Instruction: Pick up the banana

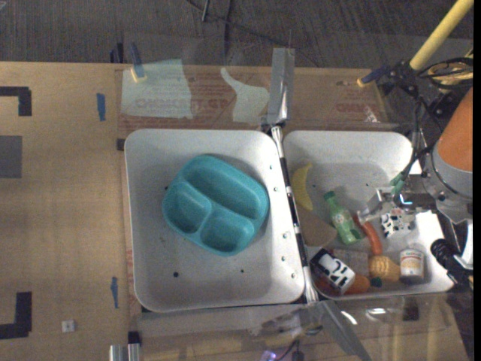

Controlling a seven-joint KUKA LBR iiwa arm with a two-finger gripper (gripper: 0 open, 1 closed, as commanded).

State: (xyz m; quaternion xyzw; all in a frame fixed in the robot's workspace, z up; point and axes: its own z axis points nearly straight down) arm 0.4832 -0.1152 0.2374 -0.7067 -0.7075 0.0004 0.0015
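Banana (302,186) lying at the left edge of the right bin (353,145), just beside the wall shared with the left bin (150,277), which holds a teal tray (216,203). Gripper (383,199) over the right bin, well apart from the banana, near a green bottle (343,219). Whether it is open or closed cannot be told.
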